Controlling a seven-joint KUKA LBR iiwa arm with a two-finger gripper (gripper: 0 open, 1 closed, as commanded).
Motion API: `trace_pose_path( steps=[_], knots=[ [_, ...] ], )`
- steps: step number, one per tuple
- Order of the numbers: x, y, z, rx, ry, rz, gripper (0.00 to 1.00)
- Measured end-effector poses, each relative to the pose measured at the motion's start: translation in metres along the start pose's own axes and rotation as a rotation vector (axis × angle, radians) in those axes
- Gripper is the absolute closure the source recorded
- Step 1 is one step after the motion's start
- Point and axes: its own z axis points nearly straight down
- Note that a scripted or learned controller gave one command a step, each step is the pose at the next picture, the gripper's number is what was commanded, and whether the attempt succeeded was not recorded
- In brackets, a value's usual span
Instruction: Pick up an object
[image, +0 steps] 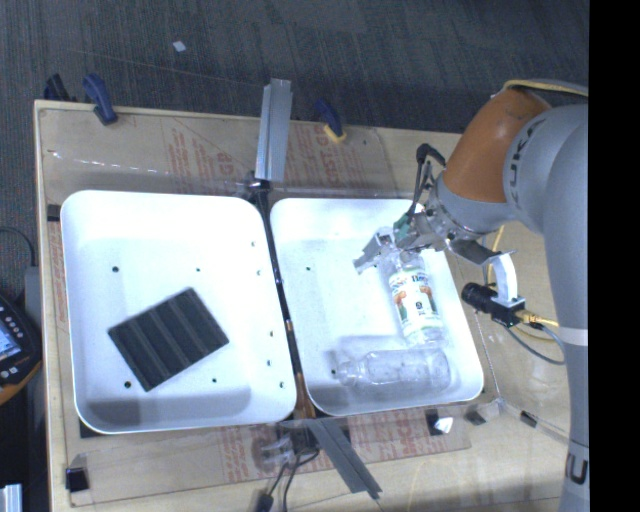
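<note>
Camera view looks down on a white spray bottle (414, 298) with an orange and green label, lying on its side in the right bin (310, 300), its trigger head toward the bin's far side. Just nearer the camera, a clear plastic bottle (392, 368) lies crosswise along the bin's front wall, close to the spray bottle's base. The gripper (412, 232) sits directly over the spray bottle's trigger head; whether its fingers are apart or closed on anything cannot be told from this angle. The grey arm (520, 180) reaches in from the right. In the left bin (90, 230) lies a dark ribbed rectangular panel (167, 338).
</note>
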Motion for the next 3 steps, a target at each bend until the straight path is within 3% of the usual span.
trace_pose_path(
  steps=[1,2,3],
  knots=[
    [0.0,0.006,-0.003,-0.003,-0.002,-0.042,0.0],
    [0.001,0.007,-0.003,0.0,-0.001,-0.184,0.0],
    [0.054,-0.003,0.009,0.004,0.003,-0.372,0.0]
  ],
)
